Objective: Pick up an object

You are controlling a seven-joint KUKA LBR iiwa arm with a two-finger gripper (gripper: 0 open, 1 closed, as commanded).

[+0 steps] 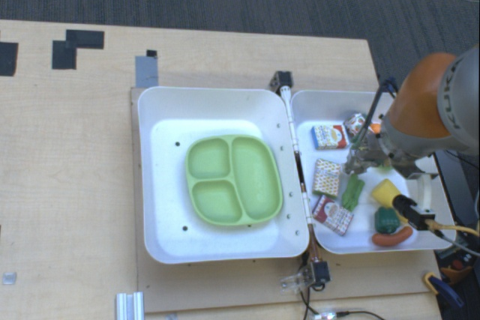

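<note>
Desk [67, 183]: pale wood grain with black patches. Both bins [217, 105]: plain white. Divided tray [233, 180]: light green throughout. Small cartons [326, 177]: red-edged with speckled multicolour print. Long toy [351, 193]: green. Block [385, 192]: yellow. Sausage [392, 237]: red-orange. Arm [427, 109]: grey with an orange band.

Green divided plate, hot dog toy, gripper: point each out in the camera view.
green divided plate [234, 180]: camera view, ridge where its three compartments meet.
hot dog toy [392, 238]: camera view, middle of the red sausage.
gripper [354, 170]: camera view, at the fingertips, over the green object.
</note>
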